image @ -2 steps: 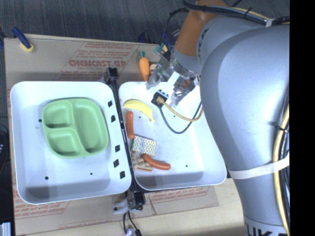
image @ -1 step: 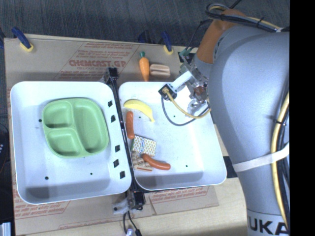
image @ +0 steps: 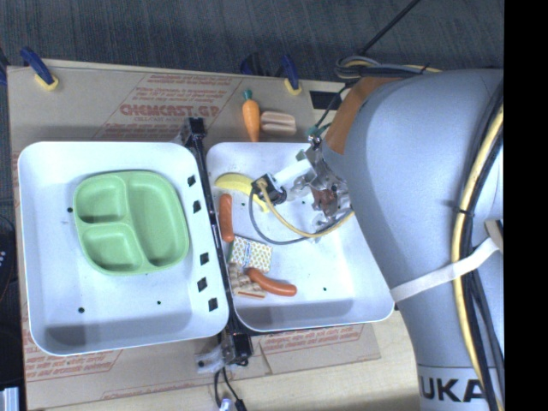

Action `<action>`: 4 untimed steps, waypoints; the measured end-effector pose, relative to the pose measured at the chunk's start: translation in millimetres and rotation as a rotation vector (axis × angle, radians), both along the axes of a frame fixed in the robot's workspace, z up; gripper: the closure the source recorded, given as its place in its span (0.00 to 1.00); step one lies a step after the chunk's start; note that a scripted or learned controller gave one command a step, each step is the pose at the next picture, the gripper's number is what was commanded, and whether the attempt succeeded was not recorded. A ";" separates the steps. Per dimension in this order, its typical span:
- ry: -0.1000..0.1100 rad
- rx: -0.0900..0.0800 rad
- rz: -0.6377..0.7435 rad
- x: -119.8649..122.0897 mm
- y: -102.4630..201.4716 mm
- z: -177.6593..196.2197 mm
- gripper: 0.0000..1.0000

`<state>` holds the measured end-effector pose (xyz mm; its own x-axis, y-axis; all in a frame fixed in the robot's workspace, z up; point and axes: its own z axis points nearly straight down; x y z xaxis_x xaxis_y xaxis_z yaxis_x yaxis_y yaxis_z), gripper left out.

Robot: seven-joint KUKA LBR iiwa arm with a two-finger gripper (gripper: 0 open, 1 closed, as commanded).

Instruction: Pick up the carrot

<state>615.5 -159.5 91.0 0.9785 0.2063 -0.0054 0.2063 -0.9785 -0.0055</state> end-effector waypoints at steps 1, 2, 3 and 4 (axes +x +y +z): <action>0.004 0.005 0.005 0.2 1.1 10.2 1.00; -0.003 -0.001 0.075 -13.0 89.8 191.1 1.00; -0.001 -0.002 0.054 -73.7 139.1 168.0 1.00; -0.004 -0.003 -0.001 -46.6 173.7 252.8 1.00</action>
